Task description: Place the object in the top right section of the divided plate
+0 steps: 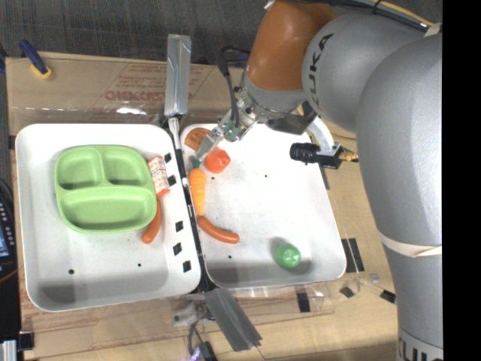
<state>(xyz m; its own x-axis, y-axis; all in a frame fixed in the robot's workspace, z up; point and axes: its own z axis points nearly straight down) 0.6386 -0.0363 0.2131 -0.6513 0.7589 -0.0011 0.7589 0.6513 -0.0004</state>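
Two bins sit in front of you: the left bin (37,201) carries the green divided plate (105,188), and the right bin (316,201) carries most of the toy food. The gripper (213,149) is low in the top left corner of the right bin, right at a small red tomato-like piece (217,161), with a brownish round piece (197,136) just behind it near the bin wall. From this angle you cannot tell whether the gripper has closed on the red piece or is merely touching it, so treat the grasp as unconfirmed. An orange carrot (198,188) lies just below, a sausage (218,232) further down, and a green ball (287,256) well apart near the lower right. Judging by the arm's position, you are in the pick step, with the red piece as the likely target; nothing rests on the plate yet. Next, you would need a secure hold, a lift clear of the divider between the bins, and a carry left to the plate's top right section (129,167), where a small packet (158,174) sits just beside the rim and could get bumped.
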